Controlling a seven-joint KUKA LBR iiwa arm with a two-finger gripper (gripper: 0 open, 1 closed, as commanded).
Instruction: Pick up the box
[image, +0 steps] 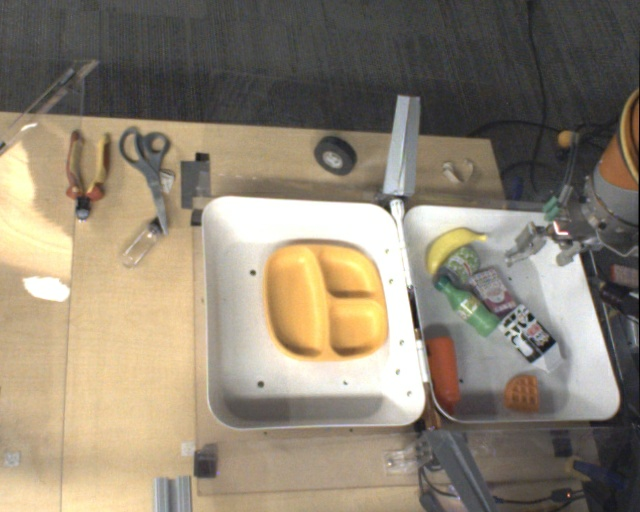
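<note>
A small black-and-white patterned box (527, 333) lies flat in the middle of the right bin (590, 340). Just up and left of it sits a purple-pink packet (492, 288). My gripper (543, 246) hangs over the bin's upper right part, up and right of the box and apart from it. Its fingers (518, 244) are spread open with nothing between them. The grey arm with its orange band (628, 140) comes in from the right edge.
The right bin also holds a banana (452, 245), a green bottle (468, 302), a red sausage-like piece (443, 368) and an orange waffle (520, 392). A yellow divided tray (326, 300) lies in the left bin (240, 380). Scissors (150, 165), pliers (85, 170) and a tape roll (336, 155) rest on the bench.
</note>
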